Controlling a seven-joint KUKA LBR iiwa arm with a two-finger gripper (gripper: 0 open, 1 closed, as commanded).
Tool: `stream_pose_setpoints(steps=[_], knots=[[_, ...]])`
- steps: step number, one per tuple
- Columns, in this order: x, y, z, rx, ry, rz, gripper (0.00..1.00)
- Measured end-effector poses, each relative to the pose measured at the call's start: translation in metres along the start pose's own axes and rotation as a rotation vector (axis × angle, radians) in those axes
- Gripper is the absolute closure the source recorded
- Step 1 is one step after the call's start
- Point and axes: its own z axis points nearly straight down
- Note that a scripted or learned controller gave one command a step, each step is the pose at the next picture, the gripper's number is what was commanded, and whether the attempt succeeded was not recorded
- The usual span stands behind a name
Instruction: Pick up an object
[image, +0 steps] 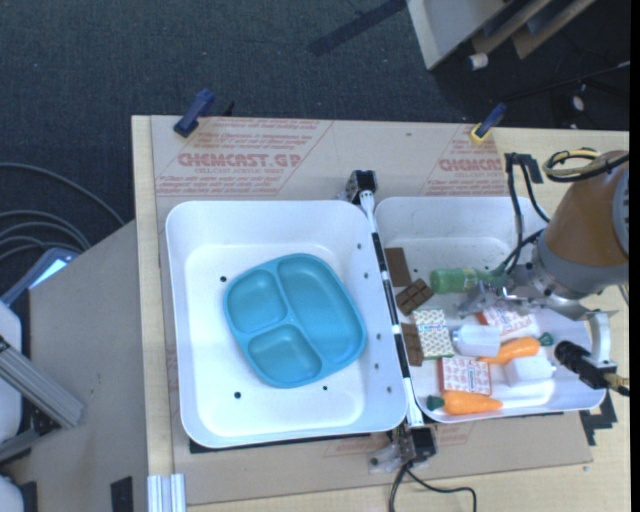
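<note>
Jaws (492, 296) hang over right-bin clutter, beside green bottle (455, 280) (touching? unclear).

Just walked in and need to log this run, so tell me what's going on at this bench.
A grey robot arm reaches in from the right over the right bin, which holds a jumble of small things: a green bottle, two carrots, chocolate bars. Its gripper is low among them; nothing is visibly held. The left bin holds a blue divided plate.
</note>
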Motion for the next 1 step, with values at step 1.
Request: stream_pose_setpoints(steps=[1], knots=[[0.0336,0.0628,0.0038,0.007,0.004,-0.001,0.00]])
